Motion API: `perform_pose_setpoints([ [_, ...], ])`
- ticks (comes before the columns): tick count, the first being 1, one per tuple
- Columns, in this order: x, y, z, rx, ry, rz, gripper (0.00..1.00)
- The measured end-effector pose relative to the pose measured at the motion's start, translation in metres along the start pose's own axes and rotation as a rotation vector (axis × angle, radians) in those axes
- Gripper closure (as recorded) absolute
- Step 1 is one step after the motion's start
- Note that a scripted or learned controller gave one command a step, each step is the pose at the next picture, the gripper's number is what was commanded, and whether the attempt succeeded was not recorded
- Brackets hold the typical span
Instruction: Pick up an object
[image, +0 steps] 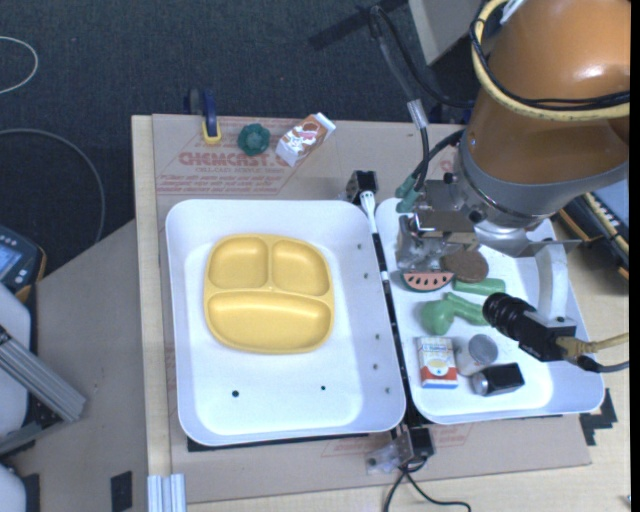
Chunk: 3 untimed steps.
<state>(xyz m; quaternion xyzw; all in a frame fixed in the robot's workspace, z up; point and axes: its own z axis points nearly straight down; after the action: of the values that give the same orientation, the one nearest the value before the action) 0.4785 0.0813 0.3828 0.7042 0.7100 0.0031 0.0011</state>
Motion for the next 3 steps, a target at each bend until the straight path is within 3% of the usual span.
perform_pose_setpoints([
  [1,0.033,0.033,0.154,0.020,-0.005,0.006,1.00],
  [2,0.061,0.000,0.052,-0.003,0.002,0.002,1.00],
  [3,0.079,0.002,-0.041,-0.006,0.002,0.004,1.00],
])
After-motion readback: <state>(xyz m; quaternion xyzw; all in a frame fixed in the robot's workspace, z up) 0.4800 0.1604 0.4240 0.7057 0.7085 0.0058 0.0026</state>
